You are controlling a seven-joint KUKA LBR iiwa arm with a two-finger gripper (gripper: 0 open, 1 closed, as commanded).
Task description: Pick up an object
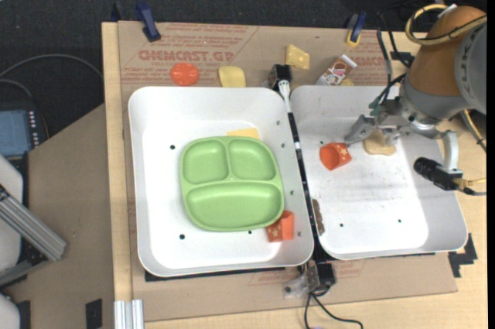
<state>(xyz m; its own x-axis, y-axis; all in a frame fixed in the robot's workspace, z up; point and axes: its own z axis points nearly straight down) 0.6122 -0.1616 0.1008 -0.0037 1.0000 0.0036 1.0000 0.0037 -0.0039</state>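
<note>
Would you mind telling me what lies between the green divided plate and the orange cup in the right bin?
In the camera view, the bins' adjoining white rims separate the green divided plate from the orange cup.

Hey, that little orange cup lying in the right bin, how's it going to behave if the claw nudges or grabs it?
The orange cup lies on its side on the smooth floor of the right bin, so a nudge would probably roll or slide it. It looks small and hollow, likely light. Its rounded, tapered wall may squirt out of the claw unless gripped squarely.
</note>
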